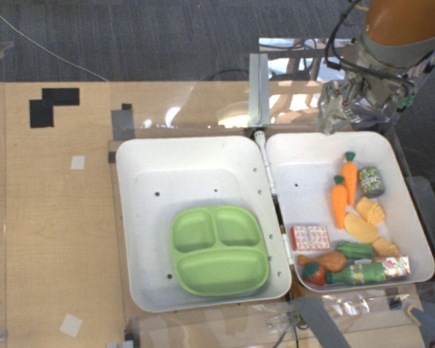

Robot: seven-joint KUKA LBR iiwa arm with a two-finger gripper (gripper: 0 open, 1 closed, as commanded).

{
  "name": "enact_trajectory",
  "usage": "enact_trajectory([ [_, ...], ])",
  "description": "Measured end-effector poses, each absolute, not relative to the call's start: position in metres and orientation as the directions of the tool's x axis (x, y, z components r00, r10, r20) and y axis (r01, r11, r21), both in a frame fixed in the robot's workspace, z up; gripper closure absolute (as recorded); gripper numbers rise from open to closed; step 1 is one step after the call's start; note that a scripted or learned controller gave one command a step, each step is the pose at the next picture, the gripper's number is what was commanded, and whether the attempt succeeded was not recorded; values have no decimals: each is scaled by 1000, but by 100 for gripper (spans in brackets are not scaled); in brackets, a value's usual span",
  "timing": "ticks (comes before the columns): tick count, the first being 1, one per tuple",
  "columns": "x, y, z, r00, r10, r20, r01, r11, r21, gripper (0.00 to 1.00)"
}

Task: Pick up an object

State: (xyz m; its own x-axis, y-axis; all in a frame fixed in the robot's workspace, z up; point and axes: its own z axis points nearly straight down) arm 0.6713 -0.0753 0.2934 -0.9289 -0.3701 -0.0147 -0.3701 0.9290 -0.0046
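While the gripper (346, 106) hangs above the far rim of the right bin (304, 153), up by the back corner, I can't tell from here how it is set; nothing appears to be carried in it, so I'd judge the pick as not yet begun, with the descent, the grasp and the lift all left to do. The orange band on the arm (398, 8) sits just above it at the top right.

Below and nearer to me, the toy food is crowded along the right and front sides of that bin. Two orange carrots (344, 191) with green tops lie side by side, nearly upright in the view, and a small dark can (370, 181) lies just beside them. Toward the front come pale yellow pieces (364, 223), a small red-and-white carton (310, 237), a brown drumstick-like piece (326, 261) and a green bottle (370, 271) on its side, all touching or nearly so.

The left bin (141, 181) holds a green divided plate (220, 250).
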Motion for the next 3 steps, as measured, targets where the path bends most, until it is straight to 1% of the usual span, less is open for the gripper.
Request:
enact_trajectory([
  [1,567,-150,287,-804,-594,-5,-594,804,-7,100],
  [2,583,-160,98,-667,-745,-4,-745,667,0,100],
  [3,598,-154,91,-903,-429,-12,-429,903,-8,100],
])
